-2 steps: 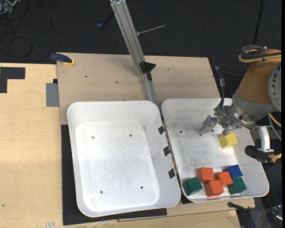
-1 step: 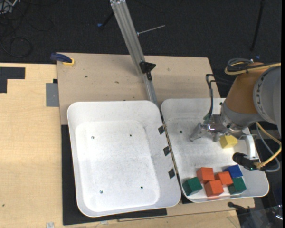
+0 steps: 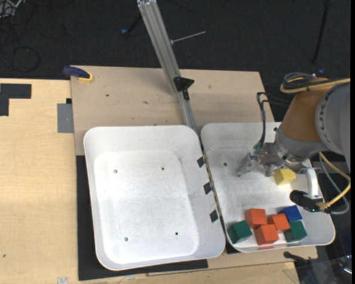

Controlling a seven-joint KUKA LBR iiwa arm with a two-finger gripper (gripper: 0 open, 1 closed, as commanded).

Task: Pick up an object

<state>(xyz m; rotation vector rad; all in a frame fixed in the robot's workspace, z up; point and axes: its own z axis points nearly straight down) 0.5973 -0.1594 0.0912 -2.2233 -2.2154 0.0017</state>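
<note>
Gripper [image 3: 254,161] low in the right bin [image 3: 236,141], jaw state indiscernible; yellow block [image 3: 284,176] just right of it; coloured blocks [image 3: 269,225] clustered nearer.

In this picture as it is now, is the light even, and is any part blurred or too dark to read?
Camera view: light is even and soft on both white bins, with no harsh glare; the floor above the bench is nearly black; the coloured blocks are sharp enough to tell apart; the gripper looks slightly soft, so its fingers are hard to read.
</note>
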